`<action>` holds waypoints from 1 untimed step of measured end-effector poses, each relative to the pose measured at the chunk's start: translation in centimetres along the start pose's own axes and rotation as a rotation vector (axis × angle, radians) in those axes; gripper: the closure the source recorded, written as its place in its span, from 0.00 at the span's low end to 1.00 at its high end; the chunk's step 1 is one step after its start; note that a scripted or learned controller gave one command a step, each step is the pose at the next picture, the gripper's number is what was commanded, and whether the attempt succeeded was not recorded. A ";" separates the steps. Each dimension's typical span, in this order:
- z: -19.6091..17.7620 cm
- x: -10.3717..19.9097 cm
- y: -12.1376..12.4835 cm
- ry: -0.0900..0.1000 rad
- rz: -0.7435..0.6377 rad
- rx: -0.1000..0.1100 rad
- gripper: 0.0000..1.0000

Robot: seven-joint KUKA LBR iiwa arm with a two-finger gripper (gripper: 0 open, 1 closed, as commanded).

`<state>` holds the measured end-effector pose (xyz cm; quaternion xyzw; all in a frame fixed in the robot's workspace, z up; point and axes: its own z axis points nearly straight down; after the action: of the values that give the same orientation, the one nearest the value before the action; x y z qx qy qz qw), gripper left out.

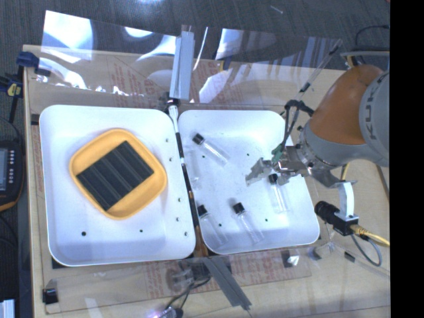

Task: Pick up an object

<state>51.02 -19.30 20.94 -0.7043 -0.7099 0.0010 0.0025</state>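
The arm's gripper [268, 171] hangs low over the right side of the right bin [225, 121], and the step in hand looks like the approach to a grasp, not the lift: nothing shows between the fingers, and whether they stand wide or narrow cannot be told, since the metal parts at the wrist blur together against the white floor. The likeliest target is the clear vial [278, 194] lying just below the gripper, near the bin's right wall; its black cap sits close under the tool. Three more black-capped vials lie in the same bin: one at the upper left [209, 148], one low in the middle [244, 218], and a dark cap by the divider [202, 211] whose glass body is hard to make out. The left bin [56, 121] holds a yellow tray with a dark ribbed pad [118, 173], well apart from the arm. The next move, I judge, calls for settling squarely over the near vial and closing across its narrow body, as clear round glass may roll or slip. The vials' outlines nearly vanish against the white, and the arm's bulk covers the bin's right rim.
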 end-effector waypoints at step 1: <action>10.1 -0.8 -1.5 0.001 -0.134 0.001 0.00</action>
<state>49.45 -20.12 10.82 -0.6550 -0.7556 0.0010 0.0031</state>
